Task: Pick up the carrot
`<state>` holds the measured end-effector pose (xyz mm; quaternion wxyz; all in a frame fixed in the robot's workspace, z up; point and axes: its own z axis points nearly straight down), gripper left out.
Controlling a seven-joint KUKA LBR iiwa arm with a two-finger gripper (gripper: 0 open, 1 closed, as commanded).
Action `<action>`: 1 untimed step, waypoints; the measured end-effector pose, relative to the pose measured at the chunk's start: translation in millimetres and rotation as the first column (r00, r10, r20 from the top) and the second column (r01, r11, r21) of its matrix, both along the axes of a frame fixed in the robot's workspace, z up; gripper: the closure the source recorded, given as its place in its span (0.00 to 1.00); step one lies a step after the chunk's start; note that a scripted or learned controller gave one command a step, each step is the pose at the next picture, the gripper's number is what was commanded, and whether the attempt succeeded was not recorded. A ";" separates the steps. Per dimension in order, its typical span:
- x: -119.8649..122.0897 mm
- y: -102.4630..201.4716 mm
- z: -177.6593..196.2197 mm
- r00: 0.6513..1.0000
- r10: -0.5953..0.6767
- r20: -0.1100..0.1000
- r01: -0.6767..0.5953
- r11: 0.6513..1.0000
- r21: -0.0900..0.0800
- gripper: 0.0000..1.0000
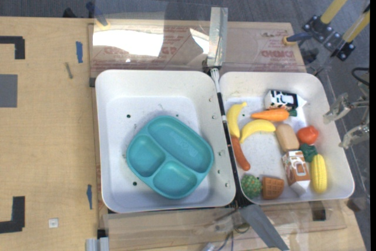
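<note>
While resting in right bin, carrot lies crosswise, tip pointing left; claw state unclear

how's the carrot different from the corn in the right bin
The carrot is orange; the corn is yellow. The carrot lies roughly crosswise near the bin's middle, by the bananas; the corn lies lengthwise along the right wall, beside the carton. The carrot tapers to a point; the corn is blunt at both ends. Both are long toy foods lying flat in the same bin.
</note>
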<state>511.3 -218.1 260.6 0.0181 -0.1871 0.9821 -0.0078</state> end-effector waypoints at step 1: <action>2.4 0.7 11.2 1.000 0.001 0.009 -0.001 1.000 -0.003 1.00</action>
